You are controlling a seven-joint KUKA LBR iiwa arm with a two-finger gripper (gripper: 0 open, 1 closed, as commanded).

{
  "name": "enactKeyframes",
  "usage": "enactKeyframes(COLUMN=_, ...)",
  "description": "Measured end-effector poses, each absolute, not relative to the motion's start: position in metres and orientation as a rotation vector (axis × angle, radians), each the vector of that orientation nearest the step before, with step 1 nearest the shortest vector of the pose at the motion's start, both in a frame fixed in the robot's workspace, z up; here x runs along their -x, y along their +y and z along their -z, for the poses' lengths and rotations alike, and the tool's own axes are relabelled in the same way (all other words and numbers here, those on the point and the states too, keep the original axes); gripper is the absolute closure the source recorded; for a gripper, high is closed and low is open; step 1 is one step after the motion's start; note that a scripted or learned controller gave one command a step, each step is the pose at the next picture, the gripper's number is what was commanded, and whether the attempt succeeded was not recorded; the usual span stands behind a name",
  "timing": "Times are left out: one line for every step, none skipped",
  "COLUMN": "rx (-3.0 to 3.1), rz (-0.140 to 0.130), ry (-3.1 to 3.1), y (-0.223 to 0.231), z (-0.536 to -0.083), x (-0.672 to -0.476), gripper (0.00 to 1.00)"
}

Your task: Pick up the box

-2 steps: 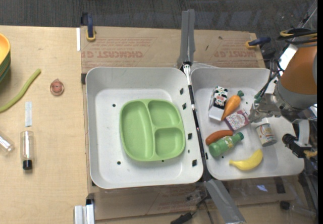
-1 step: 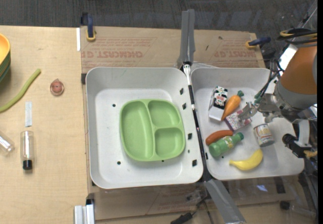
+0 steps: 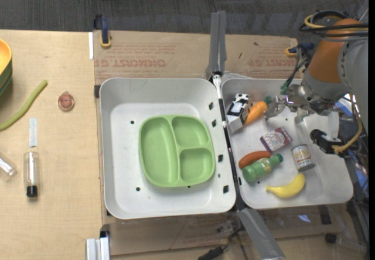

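In the right bin (image 3: pixel 334 194), a small black-and-white box (image 3: pixel 238 105) leans against the left wall near the back. A carrot (image 3: pixel 255 112) lies right beside it. A flat purple box (image 3: pixel 276 138) lies near the bin's middle. My gripper (image 3: pixel 288 108) hangs over the back of the right bin, right of the carrot and above the purple box. It is apart from both boxes, and nothing shows in its grasp. The grey arm with its orange band (image 3: pixel 328 57) comes in from the upper right.
The right bin also holds a small can (image 3: pixel 302 157), a green bottle (image 3: pixel 262 168), a red sausage-like piece (image 3: pixel 253 158) and a banana (image 3: pixel 287 187). In the left bin (image 3: pixel 117 136) lies a green divided plate (image 3: pixel 176 150). Small items lie on the bench at the left.
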State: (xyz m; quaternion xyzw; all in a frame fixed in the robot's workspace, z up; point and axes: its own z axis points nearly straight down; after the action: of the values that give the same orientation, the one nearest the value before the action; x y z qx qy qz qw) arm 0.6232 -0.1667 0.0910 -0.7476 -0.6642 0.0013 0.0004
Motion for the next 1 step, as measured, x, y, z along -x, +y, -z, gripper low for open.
enactKeyframes(rx=2.511, rz=-0.005, ry=-1.885, y=-0.1548, z=-0.0909, x=-0.5659, gripper=0.0)
